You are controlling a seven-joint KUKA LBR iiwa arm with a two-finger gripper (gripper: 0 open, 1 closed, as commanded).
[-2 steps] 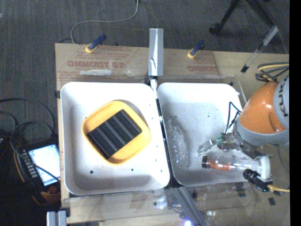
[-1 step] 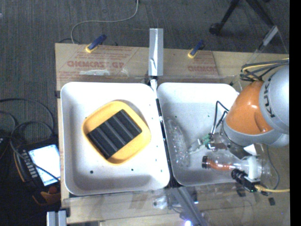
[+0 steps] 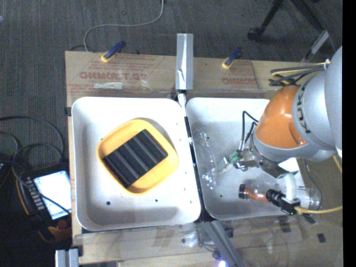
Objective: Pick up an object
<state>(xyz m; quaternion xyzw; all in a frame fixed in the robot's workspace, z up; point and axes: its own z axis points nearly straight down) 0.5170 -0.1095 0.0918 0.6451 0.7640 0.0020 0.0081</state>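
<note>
In the right bin, my gripper hangs low over the floor, under the orange wrist band. Something small and greenish shows at its tip; I cannot make out what it is. A clear plastic object lies just left of the gripper, along the bin's left wall. A small amber bottle-like thing lies on the bin floor below and right of the gripper, near the front wall. The left bin holds a yellow block with a black ridged top, lying at a slant in its middle.
The arm's grey and orange body covers the right part of the right bin. A divider rim separates the two bins. Cardboard with two clamps lies behind the bins, and a metal post stands at the back centre.
</note>
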